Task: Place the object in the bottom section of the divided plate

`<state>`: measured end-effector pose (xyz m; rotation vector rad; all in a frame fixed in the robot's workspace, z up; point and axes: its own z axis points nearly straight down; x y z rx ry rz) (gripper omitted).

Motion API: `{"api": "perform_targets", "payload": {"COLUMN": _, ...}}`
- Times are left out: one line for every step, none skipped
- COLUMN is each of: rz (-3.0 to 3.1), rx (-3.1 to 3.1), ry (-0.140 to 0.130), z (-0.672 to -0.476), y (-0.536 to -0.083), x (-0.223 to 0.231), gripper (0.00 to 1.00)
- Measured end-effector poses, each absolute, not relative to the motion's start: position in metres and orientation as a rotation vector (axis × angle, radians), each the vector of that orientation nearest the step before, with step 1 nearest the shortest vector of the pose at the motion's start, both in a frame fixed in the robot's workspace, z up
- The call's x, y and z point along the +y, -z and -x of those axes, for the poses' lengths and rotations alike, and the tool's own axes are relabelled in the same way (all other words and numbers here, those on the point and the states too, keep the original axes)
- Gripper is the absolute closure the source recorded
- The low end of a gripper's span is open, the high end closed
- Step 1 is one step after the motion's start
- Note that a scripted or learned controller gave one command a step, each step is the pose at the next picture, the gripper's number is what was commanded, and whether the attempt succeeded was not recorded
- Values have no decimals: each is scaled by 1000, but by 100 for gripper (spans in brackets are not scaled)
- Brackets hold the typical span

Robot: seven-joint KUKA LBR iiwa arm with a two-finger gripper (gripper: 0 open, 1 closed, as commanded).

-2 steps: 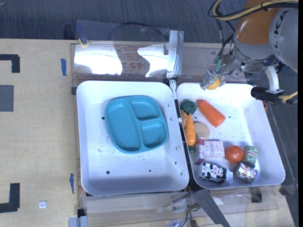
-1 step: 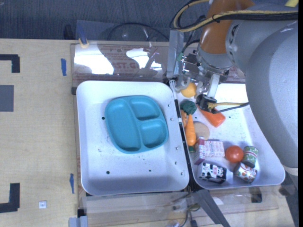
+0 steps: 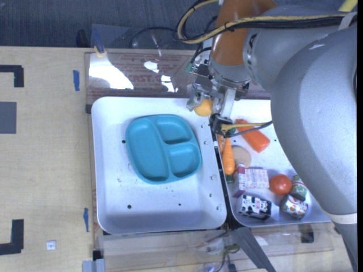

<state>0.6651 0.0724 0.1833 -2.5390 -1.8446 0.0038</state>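
Observation:
A blue divided plate (image 3: 163, 148) lies in the left white bin (image 3: 113, 197). It has one large section on its left and two smaller ones on its right, one above the other. My gripper (image 3: 206, 109) hangs over the wall between the two bins, just beyond the plate's upper right corner. A small yellow rounded object (image 3: 202, 108) sits between its fingers, and the gripper is shut on it. The grey arm with its orange band (image 3: 241, 16) comes down from the upper right and hides the top of the right bin.
The right bin (image 3: 317, 217) holds a carrot (image 3: 228, 158), an orange block (image 3: 256, 139), a tan disc (image 3: 242, 154), a pink packet (image 3: 252, 179), a red tomato (image 3: 280, 184), a black-and-white item (image 3: 254, 206) and a green-white item (image 3: 296, 200). A clear panel (image 3: 130, 72) stands behind the bins.

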Motion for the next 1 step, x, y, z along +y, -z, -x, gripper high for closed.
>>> {"api": "perform_targets", "payload": {"rz": 2543, "rx": -1841, "ry": -5, "z": -665, "y": -184, "x": 70, "gripper": 0}}
